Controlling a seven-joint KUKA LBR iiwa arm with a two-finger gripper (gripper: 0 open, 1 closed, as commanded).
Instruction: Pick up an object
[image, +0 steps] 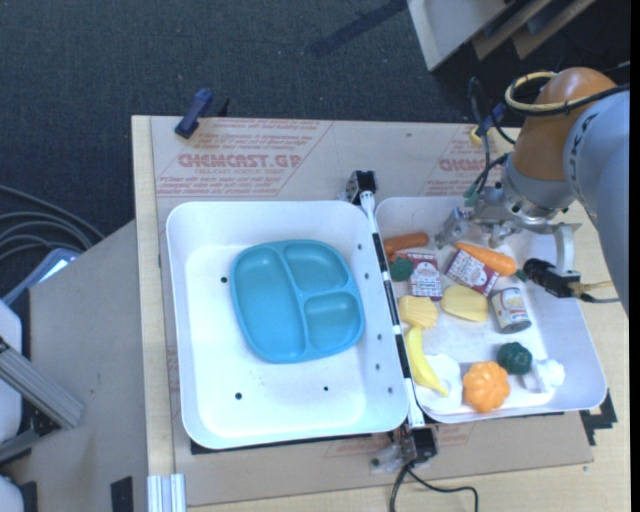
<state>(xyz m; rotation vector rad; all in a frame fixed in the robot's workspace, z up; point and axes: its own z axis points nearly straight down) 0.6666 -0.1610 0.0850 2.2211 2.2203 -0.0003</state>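
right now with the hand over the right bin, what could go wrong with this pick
1. The toys are packed close: the carrot lies against a small packet and near the can, so the hand may catch two things or knock one aside.
2. The hand sits near the right bin's far wall, so it could scrape it.
3. The carrot is slim and slanted, so it may slip out.

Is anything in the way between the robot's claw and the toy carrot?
Nothing visible blocks it. The gripper hangs at the far end of the right bin, and the carrot lies just in front of it, on top of the other toys. A small red-and-white packet leans against the carrot's near side, not between them.
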